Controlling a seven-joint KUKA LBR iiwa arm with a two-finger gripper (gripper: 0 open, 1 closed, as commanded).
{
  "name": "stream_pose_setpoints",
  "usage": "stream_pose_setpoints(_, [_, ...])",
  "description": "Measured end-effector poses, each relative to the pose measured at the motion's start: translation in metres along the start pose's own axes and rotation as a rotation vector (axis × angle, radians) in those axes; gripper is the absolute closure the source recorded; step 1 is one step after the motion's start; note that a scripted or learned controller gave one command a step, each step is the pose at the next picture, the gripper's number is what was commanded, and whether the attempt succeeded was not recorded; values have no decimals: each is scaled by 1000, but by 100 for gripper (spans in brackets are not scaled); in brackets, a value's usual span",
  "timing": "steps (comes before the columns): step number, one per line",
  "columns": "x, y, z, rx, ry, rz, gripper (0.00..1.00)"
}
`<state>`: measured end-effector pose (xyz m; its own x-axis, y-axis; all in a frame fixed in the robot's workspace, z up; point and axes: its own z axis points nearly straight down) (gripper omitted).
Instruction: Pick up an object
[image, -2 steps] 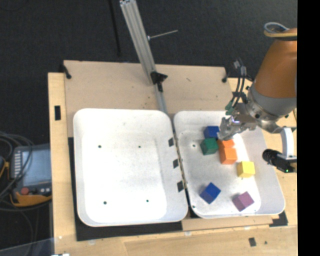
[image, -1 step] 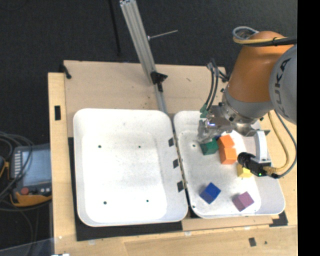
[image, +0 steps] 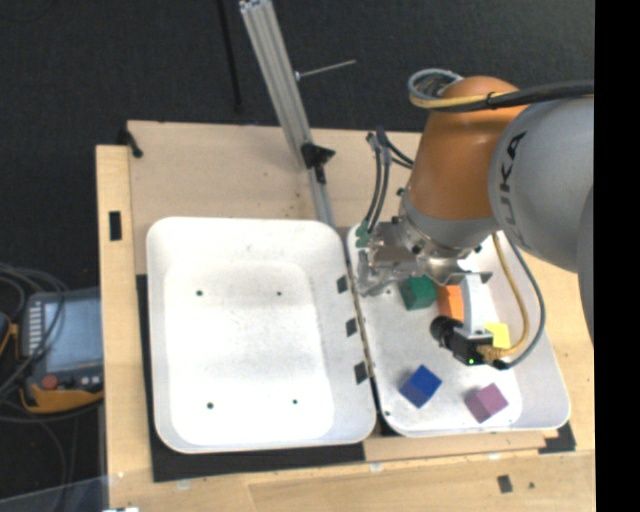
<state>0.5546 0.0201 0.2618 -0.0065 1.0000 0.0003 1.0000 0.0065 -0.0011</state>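
My gripper (image: 372, 272) hangs over the left edge of the right bin (image: 545, 395), close to the divide between the two bins. A green block (image: 418, 292) lies just right of it, partly under the wrist. Beside the green block is an orange block (image: 453, 300), and a yellow piece (image: 497, 333) sits further right. A blue cube (image: 421, 386) and a purple cube (image: 487, 401) rest near the bin's front edge. I see nothing held by the gripper.
The left bin (image: 250, 330) lies beside the right one. A slanted metal pole (image: 285, 95) rises behind the bins. The grey and orange arm (image: 470, 150) covers the back of the right bin. A pendant (image: 60, 350) lies off the bench at left.
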Motion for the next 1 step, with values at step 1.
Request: stream_pose_setpoints(1, [51, -7, -4, -3, 1, -2, 100])
